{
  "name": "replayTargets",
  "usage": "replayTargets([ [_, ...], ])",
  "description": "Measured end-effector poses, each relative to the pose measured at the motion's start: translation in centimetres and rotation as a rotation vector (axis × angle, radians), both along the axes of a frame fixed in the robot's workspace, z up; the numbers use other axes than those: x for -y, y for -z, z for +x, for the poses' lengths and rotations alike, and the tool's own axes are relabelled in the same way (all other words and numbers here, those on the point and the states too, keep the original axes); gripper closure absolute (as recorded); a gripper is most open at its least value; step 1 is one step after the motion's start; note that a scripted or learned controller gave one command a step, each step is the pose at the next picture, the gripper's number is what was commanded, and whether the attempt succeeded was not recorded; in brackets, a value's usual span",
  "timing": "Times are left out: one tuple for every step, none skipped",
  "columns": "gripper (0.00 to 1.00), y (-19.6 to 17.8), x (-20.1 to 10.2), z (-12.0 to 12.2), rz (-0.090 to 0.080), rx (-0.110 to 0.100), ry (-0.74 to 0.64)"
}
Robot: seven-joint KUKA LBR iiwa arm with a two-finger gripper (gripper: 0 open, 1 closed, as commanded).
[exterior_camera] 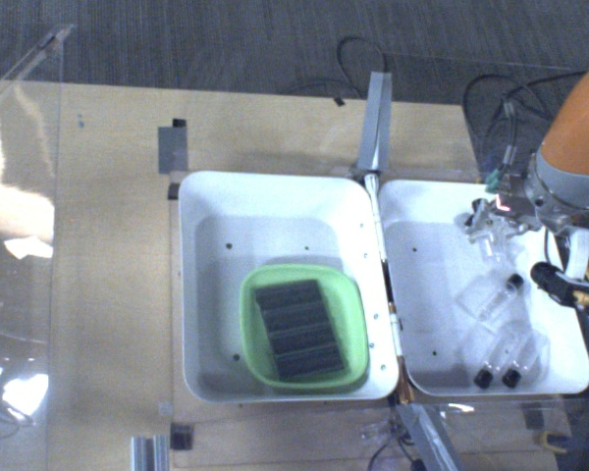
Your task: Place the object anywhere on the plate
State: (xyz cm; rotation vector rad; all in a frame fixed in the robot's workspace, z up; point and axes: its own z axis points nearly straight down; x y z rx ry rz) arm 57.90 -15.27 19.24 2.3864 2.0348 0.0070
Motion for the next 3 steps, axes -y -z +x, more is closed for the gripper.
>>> replayTargets([
  [1.0,2.9,-4.2,-5.5,0.001,-0.004,-0.098],
  [1.0,-3.2,-8.9,-8.1,-0.001,0.001,-0.274],
  [1.0,0.4,-14.5,-7.5,0.0,-0.003,-0.442],
])
